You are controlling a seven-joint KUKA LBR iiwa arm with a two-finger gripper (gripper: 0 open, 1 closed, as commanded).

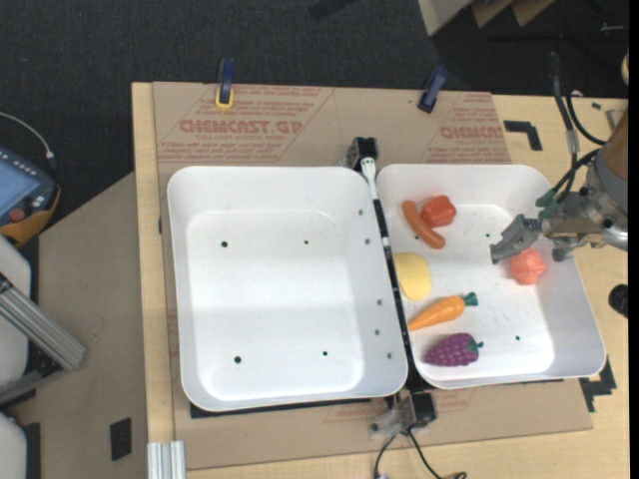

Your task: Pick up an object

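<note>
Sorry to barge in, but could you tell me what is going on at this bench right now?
A KUKA arm reaches in from the right, and its gripper sits low over the right bin, right by a pink toy. Nothing is visibly held. The same bin holds a red pepper, a sausage, a lemon, a carrot and purple grapes. The left bin sits alongside it.

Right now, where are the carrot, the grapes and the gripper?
carrot point(437, 313), camera view, middle of its orange body.
grapes point(450, 350), camera view, centre of the purple bunch.
gripper point(540, 239), camera view, midway between its fingertips, above a pink object point(528, 266).
</note>
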